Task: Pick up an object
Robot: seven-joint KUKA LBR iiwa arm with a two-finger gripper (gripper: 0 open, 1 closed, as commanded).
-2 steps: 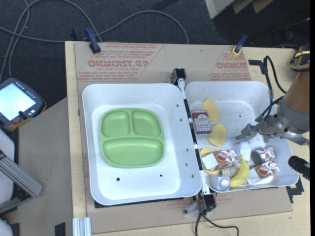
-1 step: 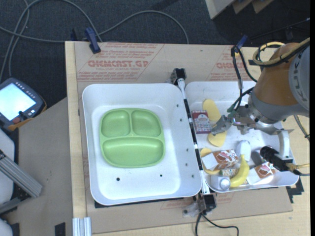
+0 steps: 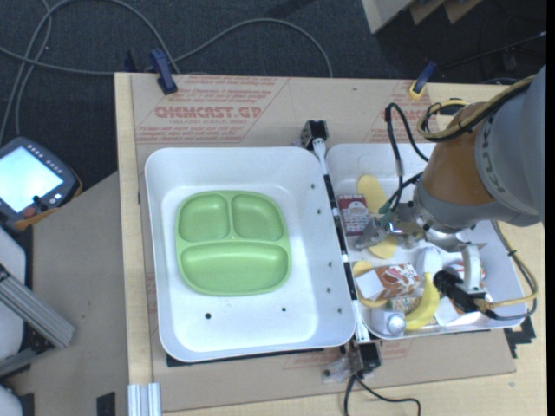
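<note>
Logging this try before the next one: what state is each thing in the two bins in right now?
green divided plate: flat in the left bin, compartments bare.
banana: lying near the front of the right bin.
red packet: lying by the divider.
gripper: low in the right bin among the items; grasp not discernible.

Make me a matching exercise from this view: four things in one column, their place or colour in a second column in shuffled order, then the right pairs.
Things:
1. divided plate
2. banana
3. blue clamp
4. orange band

Descriptions:
A. on the bench's far left corner
B. green, in the left bin
C. on the arm above the right bin
D. yellow, near the front of the right bin

Pairs: 1-B, 2-D, 3-A, 4-C
</note>
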